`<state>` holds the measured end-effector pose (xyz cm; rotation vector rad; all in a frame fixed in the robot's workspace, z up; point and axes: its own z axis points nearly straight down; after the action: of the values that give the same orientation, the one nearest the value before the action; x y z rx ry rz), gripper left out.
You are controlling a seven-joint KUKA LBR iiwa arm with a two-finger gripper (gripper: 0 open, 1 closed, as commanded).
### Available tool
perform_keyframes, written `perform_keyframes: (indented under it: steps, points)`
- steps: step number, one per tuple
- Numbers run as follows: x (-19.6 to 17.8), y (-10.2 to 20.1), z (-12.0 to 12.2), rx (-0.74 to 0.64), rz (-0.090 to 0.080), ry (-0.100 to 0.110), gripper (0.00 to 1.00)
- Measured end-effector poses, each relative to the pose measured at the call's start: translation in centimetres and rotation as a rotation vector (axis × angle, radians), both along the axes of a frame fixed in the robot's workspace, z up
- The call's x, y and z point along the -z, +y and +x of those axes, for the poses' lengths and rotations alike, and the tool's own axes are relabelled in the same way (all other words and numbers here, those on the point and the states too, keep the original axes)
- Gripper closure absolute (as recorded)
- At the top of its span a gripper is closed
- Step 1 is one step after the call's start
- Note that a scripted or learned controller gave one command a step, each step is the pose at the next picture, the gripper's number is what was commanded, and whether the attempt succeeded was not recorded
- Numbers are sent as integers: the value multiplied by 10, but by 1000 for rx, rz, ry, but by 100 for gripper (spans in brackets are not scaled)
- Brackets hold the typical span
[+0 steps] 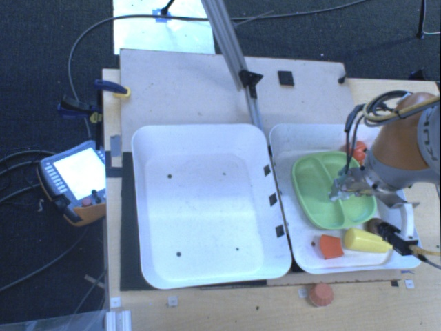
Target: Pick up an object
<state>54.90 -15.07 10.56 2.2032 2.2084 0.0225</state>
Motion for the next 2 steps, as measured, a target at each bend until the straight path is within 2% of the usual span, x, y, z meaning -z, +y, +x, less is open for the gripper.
perform_keyframes:
  steps: [1,2]
  points:
    - [-63,-2,1,-3,4,21,100]
    - [-116,-1,2,-3,4,23,100]
